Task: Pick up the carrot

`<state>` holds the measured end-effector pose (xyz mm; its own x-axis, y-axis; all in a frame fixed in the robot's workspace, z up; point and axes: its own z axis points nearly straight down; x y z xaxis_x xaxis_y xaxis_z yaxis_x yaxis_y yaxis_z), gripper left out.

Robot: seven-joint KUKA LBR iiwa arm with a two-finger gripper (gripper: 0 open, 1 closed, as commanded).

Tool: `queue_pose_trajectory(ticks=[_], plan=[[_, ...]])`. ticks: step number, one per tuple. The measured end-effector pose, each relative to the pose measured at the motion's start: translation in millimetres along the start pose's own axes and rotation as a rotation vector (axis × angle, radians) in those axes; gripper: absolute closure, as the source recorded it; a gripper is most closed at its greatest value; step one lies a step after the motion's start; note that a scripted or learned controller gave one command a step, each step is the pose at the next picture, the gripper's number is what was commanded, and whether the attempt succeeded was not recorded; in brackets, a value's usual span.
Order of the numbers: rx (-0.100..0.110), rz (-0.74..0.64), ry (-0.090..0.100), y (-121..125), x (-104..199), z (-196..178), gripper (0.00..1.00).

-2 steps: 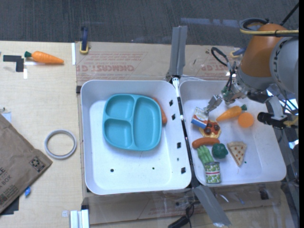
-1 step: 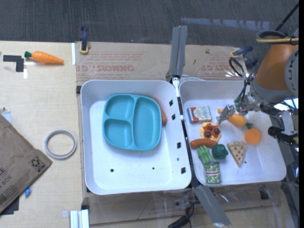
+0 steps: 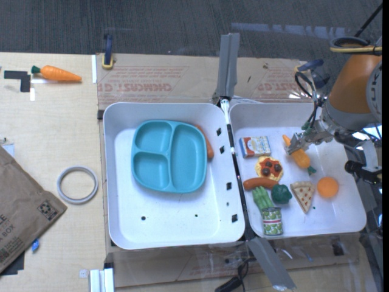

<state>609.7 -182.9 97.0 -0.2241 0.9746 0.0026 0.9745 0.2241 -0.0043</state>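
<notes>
Jaws (image 3: 299, 143) poised right above the carrot (image 3: 300, 158) in the right bin (image 3: 352, 224); cannot tell their opening.

Two white bins (image 3: 121, 163) sit side by side. One blue plate (image 3: 170, 157) lies at nine o'clock. Two carrots show: one (image 3: 300, 158) at three o'clock, another (image 3: 58, 73) at ten. One tape ring (image 3: 77, 184).

Glossy white plastic bins (image 3: 121, 224), a smooth blue plastic plate (image 3: 170, 157), matt brown cardboard (image 3: 164, 81) behind.
</notes>
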Motion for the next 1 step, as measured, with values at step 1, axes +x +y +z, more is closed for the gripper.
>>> queue_pose_trajectory(ticks=[1], plan=[[-0.001, 0.040, -0.002, -15.5, 36.9, -96.5, 1.00]])
